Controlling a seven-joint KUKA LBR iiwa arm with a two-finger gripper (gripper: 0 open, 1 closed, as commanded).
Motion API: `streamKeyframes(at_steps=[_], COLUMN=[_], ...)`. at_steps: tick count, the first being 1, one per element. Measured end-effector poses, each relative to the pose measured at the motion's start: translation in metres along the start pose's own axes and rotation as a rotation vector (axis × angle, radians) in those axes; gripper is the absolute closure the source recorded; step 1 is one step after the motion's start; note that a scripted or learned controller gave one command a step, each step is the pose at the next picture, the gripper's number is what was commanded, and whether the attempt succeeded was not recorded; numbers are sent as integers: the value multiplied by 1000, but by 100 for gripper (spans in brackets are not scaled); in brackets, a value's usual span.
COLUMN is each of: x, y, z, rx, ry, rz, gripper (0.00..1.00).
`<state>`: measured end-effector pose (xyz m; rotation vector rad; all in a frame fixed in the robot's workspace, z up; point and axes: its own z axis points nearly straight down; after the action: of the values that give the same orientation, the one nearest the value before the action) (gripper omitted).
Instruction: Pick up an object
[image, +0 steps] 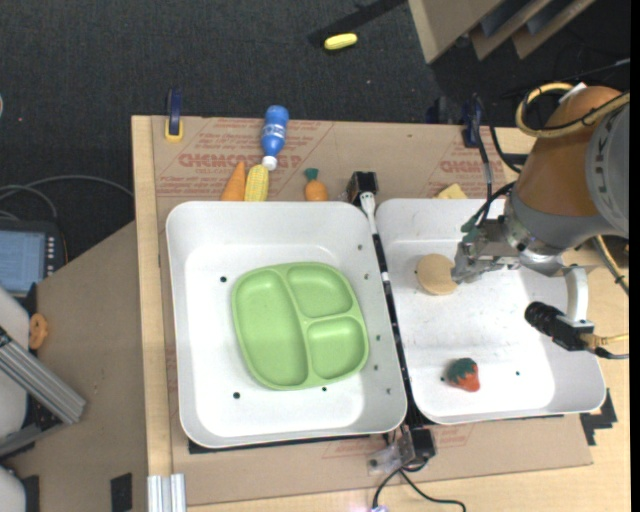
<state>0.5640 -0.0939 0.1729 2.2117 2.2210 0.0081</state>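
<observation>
A: Gripper (466, 262) is down in the right bin (560, 395), just beside the tan round piece (435, 274), on its right edge. Open or closed? Can't tell, the wrist hides it. Nothing visibly held.

B: Step?

A: Looks like the approach or the grasp itself on that tan piece, which sits in the upper left part of the right bin. Next move likely needs centring over it and closing, then a lift to check it comes up.

B: Other candidates?

A: Red and green toy (462, 374) lower in the same bin, well apart from the gripper. Green divided plate (298, 323) fills the middle of the left bin (200, 300).

B: Obstructions?

A: The bin divider wall is near the tan piece's left. Toy corn (257, 182), carrot (315, 186), blue bottle (273, 132) lie outside, behind the bins.
</observation>
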Motion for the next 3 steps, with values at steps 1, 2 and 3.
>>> streamKeyframes(at_steps=[1,2,3], x=[3,-2,-2], y=[82,95,95], z=[57,91,89], rx=[1,5,6], ry=[-1,-1,-1], rz=[0,2,3], gripper=[100,100,0])
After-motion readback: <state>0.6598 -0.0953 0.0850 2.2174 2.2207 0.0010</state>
